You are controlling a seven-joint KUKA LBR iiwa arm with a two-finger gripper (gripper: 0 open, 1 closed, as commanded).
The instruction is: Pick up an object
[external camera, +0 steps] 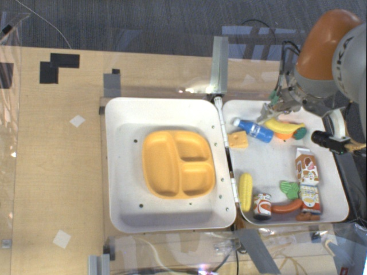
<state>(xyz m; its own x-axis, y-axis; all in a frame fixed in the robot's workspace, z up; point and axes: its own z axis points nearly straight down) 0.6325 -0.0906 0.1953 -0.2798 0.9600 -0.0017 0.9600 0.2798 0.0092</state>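
Observation:
My gripper (274, 109) hangs over the far part of the right bin (338, 208), just above the blue bottle (254, 130) and the yellow-orange toy with a green tip (285, 129). Nothing shows between its fingers. Also in this bin are a cheese wedge (238, 140), a corn cob (245, 191), a brown and white carton (307, 178), a green piece (289, 188), a red sausage (285, 207) and a small red and white can (262, 204).
The left bin (123, 153) holds a yellow divided tray (178, 164). A metal post (220, 67) stands behind the seam between the bins. The arm's orange band (321, 44) looms at the upper right. Black tape marks (57, 66) lie on the bench.

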